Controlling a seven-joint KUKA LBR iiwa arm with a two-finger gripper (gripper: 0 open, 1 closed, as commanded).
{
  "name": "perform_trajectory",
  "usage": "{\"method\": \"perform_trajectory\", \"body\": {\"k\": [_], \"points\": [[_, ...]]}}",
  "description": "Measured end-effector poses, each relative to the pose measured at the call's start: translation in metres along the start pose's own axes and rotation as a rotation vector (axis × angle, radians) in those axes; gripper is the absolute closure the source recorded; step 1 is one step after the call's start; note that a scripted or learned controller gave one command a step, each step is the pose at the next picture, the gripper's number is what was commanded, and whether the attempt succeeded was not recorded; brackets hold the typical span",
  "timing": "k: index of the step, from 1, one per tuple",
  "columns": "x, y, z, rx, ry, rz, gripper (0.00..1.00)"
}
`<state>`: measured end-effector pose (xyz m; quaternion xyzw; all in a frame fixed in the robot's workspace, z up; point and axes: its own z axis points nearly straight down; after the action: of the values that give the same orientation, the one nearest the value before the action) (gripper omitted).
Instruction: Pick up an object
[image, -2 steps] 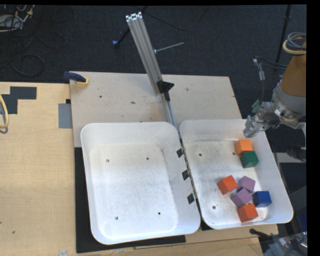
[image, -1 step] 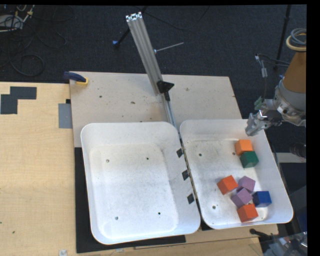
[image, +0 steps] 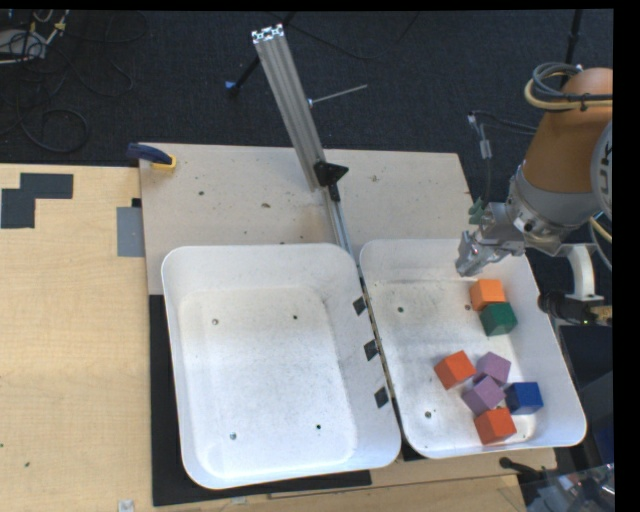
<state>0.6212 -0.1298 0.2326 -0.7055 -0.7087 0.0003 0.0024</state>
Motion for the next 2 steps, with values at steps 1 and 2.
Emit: {"method": "perform_trajectory", "body": {"k": [1, 2], "points": [[0.051, 0.013, 0.010, 0.000, 0.000, 0.001, 1.00], [0.096, 0.024, 0.010, -0.003, -0.001, 0.001, 1.00]]}}
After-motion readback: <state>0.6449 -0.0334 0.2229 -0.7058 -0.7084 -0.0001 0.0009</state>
